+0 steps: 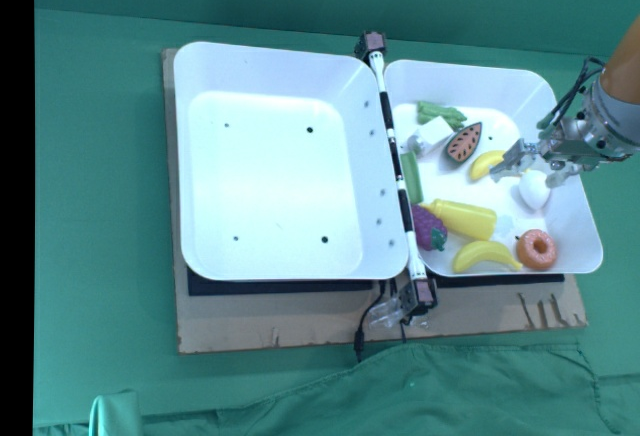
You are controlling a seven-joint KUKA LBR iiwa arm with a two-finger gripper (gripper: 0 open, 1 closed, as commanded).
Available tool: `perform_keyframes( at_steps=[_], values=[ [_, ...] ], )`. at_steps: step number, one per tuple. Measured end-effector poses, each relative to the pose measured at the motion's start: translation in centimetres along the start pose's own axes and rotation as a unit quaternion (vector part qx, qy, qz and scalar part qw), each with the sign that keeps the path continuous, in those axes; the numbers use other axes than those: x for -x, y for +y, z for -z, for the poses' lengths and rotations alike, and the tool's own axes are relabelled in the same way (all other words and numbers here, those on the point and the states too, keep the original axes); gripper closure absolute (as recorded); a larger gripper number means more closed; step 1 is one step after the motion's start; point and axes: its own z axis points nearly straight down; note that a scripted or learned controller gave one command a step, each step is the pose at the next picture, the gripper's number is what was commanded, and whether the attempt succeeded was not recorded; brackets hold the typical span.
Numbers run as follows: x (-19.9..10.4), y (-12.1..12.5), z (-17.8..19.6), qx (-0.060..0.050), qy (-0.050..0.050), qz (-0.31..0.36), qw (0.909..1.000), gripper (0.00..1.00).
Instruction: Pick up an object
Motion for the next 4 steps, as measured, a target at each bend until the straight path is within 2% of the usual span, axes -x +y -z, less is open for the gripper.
perform_keyframes(
  at_steps=[1,2,3,4],
  values=[
    [0.9,-2.8,0.6,0.000,0.001,-0.001,1.0000,0.00],
    [-1.4,6.6,1.1,0.003,0.000,0.004,1.0000,0.00],
    [0.4,5.0,-1.2,-0.001,0.000,-0.001,1.0000,0.00],
    [0.8,11.0,-0.5,0.003,-0.001,0.002,1.0000,0.00]
  ],
)
